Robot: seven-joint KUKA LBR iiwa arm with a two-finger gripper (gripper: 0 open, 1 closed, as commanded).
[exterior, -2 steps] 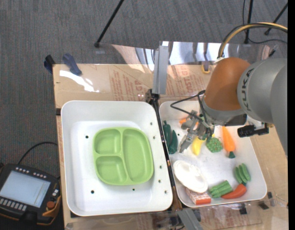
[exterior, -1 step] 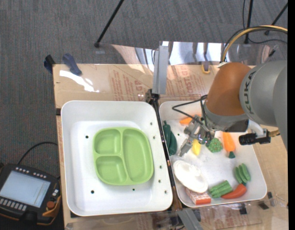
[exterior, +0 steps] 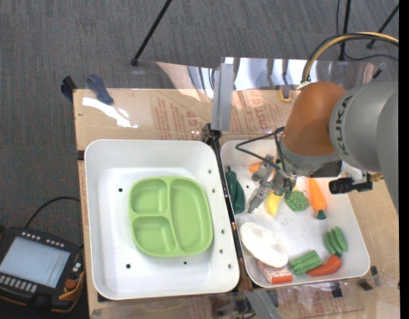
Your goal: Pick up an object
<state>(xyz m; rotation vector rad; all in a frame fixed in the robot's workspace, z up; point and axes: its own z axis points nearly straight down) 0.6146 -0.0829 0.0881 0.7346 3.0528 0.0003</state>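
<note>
White plush (exterior: pixel 263 243) lies below the gripper (exterior: pixel 263 190), whose fingers spread apart just beside a yellow toy (exterior: pixel 274 203)

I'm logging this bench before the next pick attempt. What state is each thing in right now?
Hand: low over the right bin, fingers around nothing I can see.
Green divided plate: flat in the left bin, nothing in its compartments.
Yellow toy: lying in the right bin, beside the hand.
Carrot: lying flat.
White dish: lying near the bin's front.
Teach pendant: screen lit.
</note>
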